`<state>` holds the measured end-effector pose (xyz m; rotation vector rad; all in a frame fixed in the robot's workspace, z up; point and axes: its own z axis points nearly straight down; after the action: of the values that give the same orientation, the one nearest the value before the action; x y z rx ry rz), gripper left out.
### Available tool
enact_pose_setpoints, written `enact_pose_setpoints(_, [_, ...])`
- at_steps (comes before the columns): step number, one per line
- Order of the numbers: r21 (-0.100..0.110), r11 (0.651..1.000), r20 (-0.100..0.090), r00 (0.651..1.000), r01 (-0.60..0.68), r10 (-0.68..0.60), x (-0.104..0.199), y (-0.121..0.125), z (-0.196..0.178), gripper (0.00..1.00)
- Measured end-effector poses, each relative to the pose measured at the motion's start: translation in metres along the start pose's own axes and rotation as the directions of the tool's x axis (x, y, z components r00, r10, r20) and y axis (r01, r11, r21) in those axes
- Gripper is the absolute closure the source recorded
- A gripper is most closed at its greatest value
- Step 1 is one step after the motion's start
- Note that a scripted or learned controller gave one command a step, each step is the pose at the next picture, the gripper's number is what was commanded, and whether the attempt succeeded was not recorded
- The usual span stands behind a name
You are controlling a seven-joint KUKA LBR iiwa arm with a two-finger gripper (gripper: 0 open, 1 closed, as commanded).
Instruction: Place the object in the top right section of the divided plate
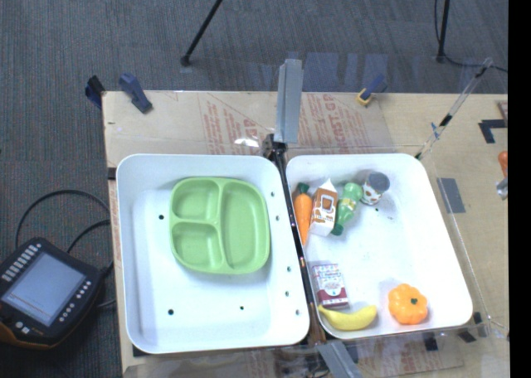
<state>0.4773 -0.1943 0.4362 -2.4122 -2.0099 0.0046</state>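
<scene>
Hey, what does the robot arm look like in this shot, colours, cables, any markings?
A sliver of the arm pokes in at the right edge of the camera view: a small orange patch, with a pale grey piece just below it. That fits the orange band on a grey body. The sliver is too small to make out shape, cables or markings.

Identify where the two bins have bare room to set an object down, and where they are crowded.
Free: the left bin floor below the green divided plate, and the right bin between the can and the orange pumpkin. Crowded: around the carrot, carton and green bottle, and near the banana.
</scene>
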Motion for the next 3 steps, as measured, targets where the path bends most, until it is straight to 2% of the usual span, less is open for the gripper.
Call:
enact_pose_setpoints(1, [0.0, 0.995, 0.0, 0.995, 0.103, -0.103, -0.007, 0.011, 0.0, 1.0])
enact_pose_setpoints(2, [0.003, 1.0, 0.0, 1.0, 0.027, -0.027, 0.089, -0.017, 0.062, 1.0])
enact_pose_setpoints(3, [-0.001, 0.988, 0.0, 0.988, 0.152, -0.152, 0.032, -0.006, 0.0, 1.0])
